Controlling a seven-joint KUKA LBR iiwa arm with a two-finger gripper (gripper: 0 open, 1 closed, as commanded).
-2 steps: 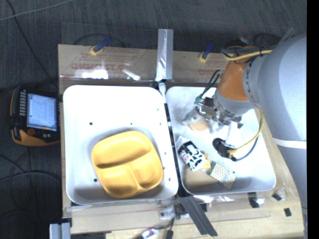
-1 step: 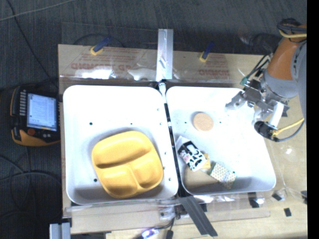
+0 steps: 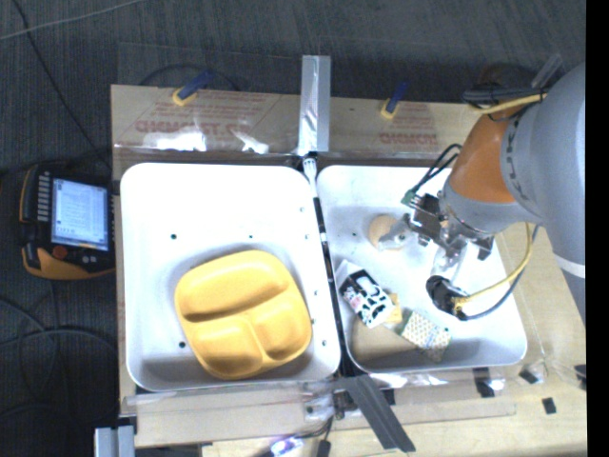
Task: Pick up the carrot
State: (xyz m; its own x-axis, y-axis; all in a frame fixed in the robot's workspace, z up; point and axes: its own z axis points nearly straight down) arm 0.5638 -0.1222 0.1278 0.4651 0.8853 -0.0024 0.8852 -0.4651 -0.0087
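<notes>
1. Camera view: the gripper (image 3: pixel 436 234) hangs low inside the right bin (image 3: pixel 495 346), in the bin's far half and a little right of its middle. Its wrist hardware covers it from above, so whether it is parted or closed cannot be told, and nothing can be seen in its grasp.
2. Above it sits the orange band (image 3: pixel 481 169) and the grey arm (image 3: pixel 557 169), which crosses the right bin's far right corner.
3. A black fitting with a yellow cable (image 3: pixel 455 298) loops below the wrist, over the right bin's middle.
4. A tan, rounded lump (image 3: pixel 383 228) lies on the right bin's floor, just left of the gripper. It may be the carrot, but its colour and shape do not settle this. I cannot tell whether it touches the gripper.
5. A black-and-white patterned item (image 3: pixel 366 296) lies in the right bin's near left part, close to its left wall.
6. A speckled packet (image 3: pixel 425 331) lies just beside that item, toward the right bin's near wall.
7. Left of the right bin, touching it wall to wall, stands the left bin (image 3: pixel 152 255), which holds a yellow divided plate (image 3: pixel 245 312).
8. Beyond the right bin's far wall lies cardboard (image 3: pixel 419 127) with a clamp (image 3: pixel 392 104), and a metal strip (image 3: pixel 315 103) rises at the bin's far left corner.
9. Well left of the right bin, past the other bin, a handheld screen unit (image 3: pixel 68 219) rests on the dark floor.
</notes>
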